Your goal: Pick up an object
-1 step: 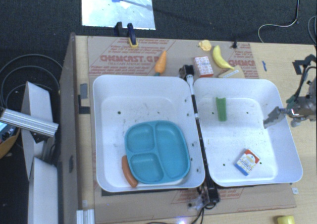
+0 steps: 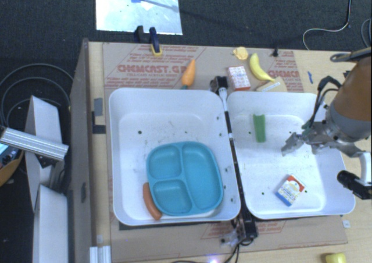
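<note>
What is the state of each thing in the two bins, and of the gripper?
Green block: lying flat in right bin, untouched.
Small carton: lying in right bin, untouched.
Blue tray: flat in left bin.
Sausage: lying beside blue tray.
Gripper: over right bin, holding nothing.

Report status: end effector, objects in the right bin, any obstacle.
End effector over right bin, holding nothing. Green block and small box lie apart. Nothing between.

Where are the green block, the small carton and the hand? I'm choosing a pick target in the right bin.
green block [image 2: 259, 127], camera view, middle of its top face.
carton [image 2: 290, 189], camera view, centre of its printed top.
hand [image 2: 292, 142], camera view, between its fingertips.
</note>
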Robot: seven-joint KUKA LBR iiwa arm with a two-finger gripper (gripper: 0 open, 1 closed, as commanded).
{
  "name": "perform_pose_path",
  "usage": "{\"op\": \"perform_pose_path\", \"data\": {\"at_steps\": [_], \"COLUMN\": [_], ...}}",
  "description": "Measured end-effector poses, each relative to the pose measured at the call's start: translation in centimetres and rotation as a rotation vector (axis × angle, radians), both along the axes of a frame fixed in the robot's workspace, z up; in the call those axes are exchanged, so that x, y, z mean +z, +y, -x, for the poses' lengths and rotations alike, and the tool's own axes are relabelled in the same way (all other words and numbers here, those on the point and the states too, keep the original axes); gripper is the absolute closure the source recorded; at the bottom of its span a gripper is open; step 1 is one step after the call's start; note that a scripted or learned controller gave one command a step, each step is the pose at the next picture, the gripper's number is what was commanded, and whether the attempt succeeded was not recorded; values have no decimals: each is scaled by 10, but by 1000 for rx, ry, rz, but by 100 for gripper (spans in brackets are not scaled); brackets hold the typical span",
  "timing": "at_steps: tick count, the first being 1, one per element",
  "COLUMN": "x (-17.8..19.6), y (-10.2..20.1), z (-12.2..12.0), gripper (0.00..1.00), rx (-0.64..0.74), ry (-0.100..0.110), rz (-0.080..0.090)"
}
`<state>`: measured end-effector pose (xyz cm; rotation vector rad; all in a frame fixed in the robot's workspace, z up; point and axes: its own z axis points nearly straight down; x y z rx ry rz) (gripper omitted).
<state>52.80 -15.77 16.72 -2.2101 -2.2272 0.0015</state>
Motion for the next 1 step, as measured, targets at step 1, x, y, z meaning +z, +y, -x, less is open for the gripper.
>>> {"op": "perform_pose_path", "data": {"at_steps": [1], "x": [-86], "y": [55], "z": [-66], "gripper": [0], "rx": [3], "ry": [-8], "rz": [1]}}
